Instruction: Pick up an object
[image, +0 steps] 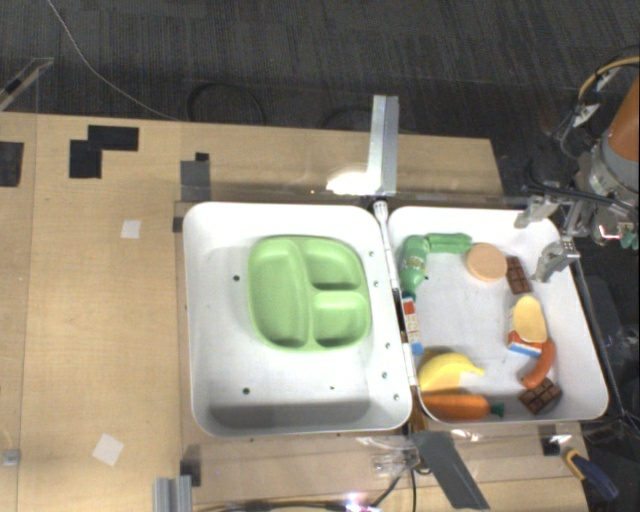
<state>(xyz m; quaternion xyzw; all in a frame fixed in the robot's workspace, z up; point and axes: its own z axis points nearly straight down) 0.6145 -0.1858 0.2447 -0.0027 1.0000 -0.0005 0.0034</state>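
The right bin (585, 330) holds several toy foods: a green bottle (412, 264), a tan round cookie (487, 262), a brown chocolate bar (517, 275), a yellow chip (528, 320), a red sausage (538, 366), a second chocolate piece (541, 398), a banana (447, 371) and a carrot (457, 406). My gripper (541, 238) hangs over the bin's far right corner, just right of the cookie and chocolate bar. It is open, with nothing between its fingers (552, 262).
The left bin (215, 330) holds a green divided tray (305, 290). A metal post (384, 145) stands behind the divider between the bins. A small red and white packet (409, 318) lies against that divider. Wooden bench surrounds both bins.
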